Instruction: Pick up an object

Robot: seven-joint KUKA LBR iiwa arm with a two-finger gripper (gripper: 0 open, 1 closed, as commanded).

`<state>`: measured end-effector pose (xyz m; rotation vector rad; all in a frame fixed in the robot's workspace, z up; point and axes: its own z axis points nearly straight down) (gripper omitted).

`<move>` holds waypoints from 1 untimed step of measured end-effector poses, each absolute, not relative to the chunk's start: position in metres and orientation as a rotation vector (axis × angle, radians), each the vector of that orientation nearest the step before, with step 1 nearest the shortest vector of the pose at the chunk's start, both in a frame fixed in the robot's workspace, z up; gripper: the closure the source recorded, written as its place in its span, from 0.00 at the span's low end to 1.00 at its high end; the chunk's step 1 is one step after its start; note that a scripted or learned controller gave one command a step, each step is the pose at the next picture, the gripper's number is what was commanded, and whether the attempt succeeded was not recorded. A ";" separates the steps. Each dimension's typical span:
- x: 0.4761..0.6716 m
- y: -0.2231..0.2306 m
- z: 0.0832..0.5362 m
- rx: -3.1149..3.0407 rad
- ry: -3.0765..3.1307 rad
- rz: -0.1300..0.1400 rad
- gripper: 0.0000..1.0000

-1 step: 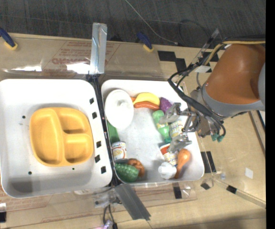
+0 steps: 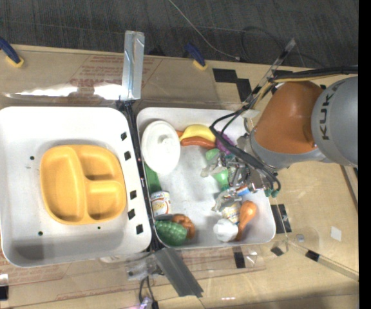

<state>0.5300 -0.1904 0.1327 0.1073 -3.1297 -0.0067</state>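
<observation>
Step judged to be the descent/approach for a grasp: the tool (image 2: 232,184) is seen low inside the right bin (image 2: 195,118), right-centre, among the clutter, with the orange-banded arm (image 2: 295,124) reaching in from the right. Whether the tool is released or clenched cannot be told; the mechanism is tangled visually with cables and small items, and nothing is clearly seen held. The candidate objects all lie in the right bin: a small green item (image 2: 220,176) just beside the tool, an orange carrot-like piece (image 2: 247,215) and a white lump (image 2: 225,231) just below it. A target is probably one of these, but which one cannot be determined. For the next move, a clean closure on a single item followed by a straight lift would be needed; crowding makes a double contact or a slip likely. Elsewhere in that bin: a white lidded cup (image 2: 161,145) at the upper left, a yellow banana (image 2: 198,132) with a red piece beside it, a small can (image 2: 160,205) against the left wall, and a green vegetable (image 2: 171,232) touching a brown item at the bottom. The left bin (image 2: 18,124) carries a yellow divided tray (image 2: 82,183), well apart from the action. Both bins are set on a cardboard-covered counter (image 2: 63,66).
</observation>
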 end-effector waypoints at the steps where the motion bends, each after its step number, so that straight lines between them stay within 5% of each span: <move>1: 0.553 -0.209 0.093 0.093 -3.144 0.002 0.00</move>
